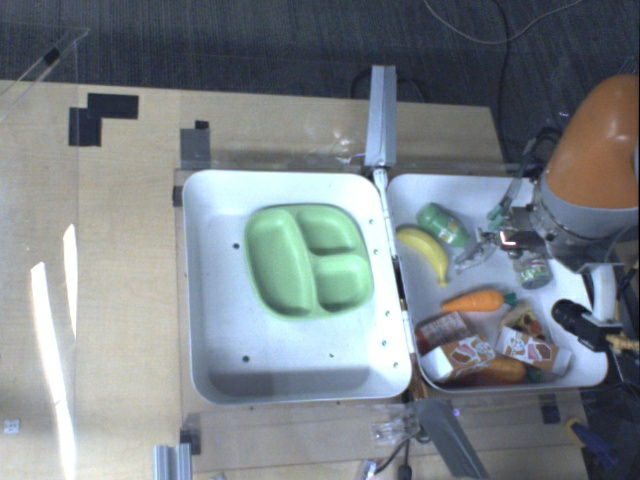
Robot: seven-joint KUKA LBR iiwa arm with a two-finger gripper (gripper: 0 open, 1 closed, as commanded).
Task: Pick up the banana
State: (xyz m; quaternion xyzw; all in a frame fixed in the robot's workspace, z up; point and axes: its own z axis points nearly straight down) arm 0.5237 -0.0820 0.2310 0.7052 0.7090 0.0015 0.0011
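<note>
Hand (484, 248) low over the right bin (590, 373), just right of the banana (425, 250), grip state unclear.

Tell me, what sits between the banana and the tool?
In the camera view, only bare white bin floor separates the banana from the tool; a green can lies just above that stretch.

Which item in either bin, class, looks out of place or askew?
Nothing stands out. The yellow curved banana lies loose in the right white bin among other food items; the green sectioned plastic plate sits flat in the left white bin.
</note>
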